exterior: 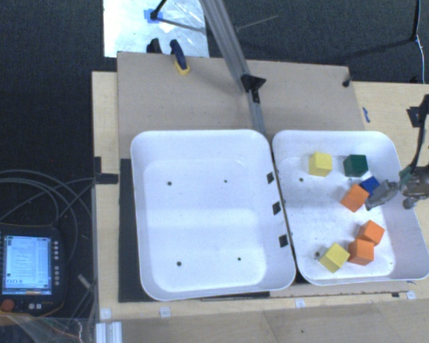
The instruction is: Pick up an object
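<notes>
Reaching in from the right rim of the right bin [407, 263], the gripper [380, 196] sits just beside a blue cube [370, 184] and an orange cube [354, 198]; we cannot tell its opening, and nothing shows between its tips. These two cubes touch, so we should probably centre on one and descend squarely. A green cube [355, 165] lies near, a yellow cube [319, 163] farther left

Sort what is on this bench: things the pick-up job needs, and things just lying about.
For the job:
gripper
right white bin
yellow cubes
orange cubes
dark green cube
blue cube

Lying about:
left white bin
handheld control pendant
yellow-handled clamp
</notes>
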Available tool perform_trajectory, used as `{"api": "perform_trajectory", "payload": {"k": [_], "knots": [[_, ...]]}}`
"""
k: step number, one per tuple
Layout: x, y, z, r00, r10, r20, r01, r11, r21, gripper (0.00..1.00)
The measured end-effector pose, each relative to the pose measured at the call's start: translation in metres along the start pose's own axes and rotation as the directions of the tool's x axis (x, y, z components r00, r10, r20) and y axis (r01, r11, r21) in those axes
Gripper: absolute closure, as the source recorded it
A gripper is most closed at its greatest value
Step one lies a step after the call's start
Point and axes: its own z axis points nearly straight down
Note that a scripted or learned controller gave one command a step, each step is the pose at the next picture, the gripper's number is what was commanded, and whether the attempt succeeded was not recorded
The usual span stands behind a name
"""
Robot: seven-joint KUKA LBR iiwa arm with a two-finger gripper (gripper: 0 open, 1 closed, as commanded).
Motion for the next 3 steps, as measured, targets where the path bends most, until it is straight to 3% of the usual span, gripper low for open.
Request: {"api": "perform_trajectory", "payload": {"k": [1,3], "knots": [[0.000,0.000,0.000,1.000,0.002,0.000,-0.002,1.000,-0.001,0.00],[-0.014,0.004,0.094,1.000,0.003,0.000,-0.003,1.000,0.004,0.00]]}}
